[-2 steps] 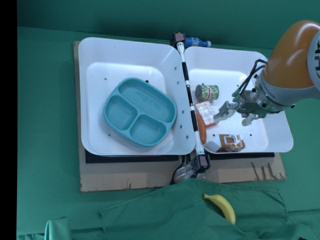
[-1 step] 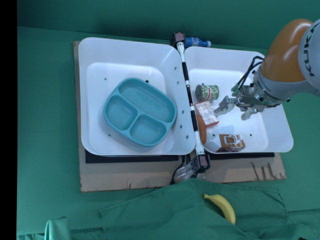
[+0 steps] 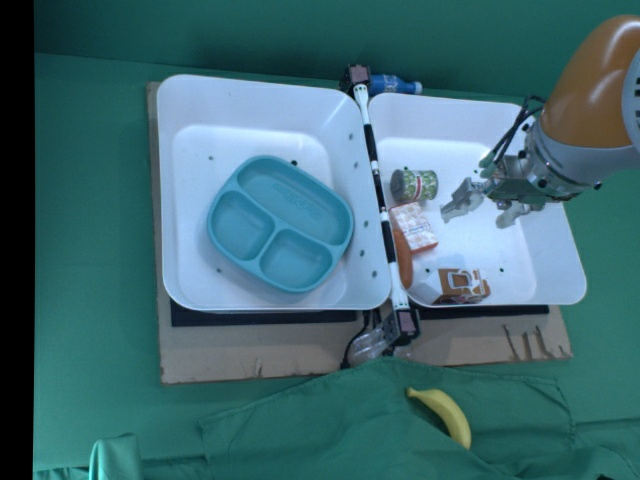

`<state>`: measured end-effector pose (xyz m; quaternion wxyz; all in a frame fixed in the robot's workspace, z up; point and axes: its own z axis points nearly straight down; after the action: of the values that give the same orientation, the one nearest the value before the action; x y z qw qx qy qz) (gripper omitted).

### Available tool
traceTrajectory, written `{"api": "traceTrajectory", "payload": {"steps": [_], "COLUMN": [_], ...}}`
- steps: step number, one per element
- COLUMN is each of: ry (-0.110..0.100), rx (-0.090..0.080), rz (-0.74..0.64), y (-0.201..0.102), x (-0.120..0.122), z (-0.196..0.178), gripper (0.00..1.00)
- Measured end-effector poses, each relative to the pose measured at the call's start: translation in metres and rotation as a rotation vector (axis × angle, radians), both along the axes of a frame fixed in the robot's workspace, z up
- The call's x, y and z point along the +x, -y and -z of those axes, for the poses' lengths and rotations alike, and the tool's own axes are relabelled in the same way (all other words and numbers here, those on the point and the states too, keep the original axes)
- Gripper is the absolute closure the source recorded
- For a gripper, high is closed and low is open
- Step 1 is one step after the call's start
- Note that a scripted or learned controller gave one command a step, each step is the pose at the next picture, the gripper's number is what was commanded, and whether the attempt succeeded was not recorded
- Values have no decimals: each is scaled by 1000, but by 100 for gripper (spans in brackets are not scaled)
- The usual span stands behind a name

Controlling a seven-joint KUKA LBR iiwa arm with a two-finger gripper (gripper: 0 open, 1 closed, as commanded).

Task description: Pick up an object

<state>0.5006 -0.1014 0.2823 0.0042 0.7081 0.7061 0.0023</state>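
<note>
Broadly, the green-draped worktop (image 3: 90,218) carries two shallow white bins side by side, and the right bin (image 3: 545,268) serves as the landmark. To its left, touching along a shared edge, sits the left bin (image 3: 200,108), holding a teal divided plate (image 3: 280,224) tilted slightly across its floor. From the right bin's right side, the grey arm (image 3: 595,98) with its orange band reaches in above the bin's upper middle. Its gripper (image 3: 484,203) hangs over bare white floor, fingers spread apart with nothing between them. Along the right bin's left wall lie the pickable things: an orange-red packet (image 3: 412,226) just beside the wall, a longer orange item (image 3: 405,263) partly under it, and a small green can (image 3: 414,185) just above the packet, near the gripper but apart from it. A small brown-and-white carton (image 3: 462,285) rests by the bin's lower edge. Below the right bin, well apart on the green cloth, lies a yellow banana (image 3: 445,413). Just past the bin's upper left corner lies a blue bottle (image 3: 392,85).
</note>
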Motion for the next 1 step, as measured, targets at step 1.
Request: {"api": "traceTrajectory", "payload": {"steps": [1], "ry": [-11], "rx": [2], "rz": [4], "y": [8], "x": [-35], "z": [27], "gripper": [0]}}
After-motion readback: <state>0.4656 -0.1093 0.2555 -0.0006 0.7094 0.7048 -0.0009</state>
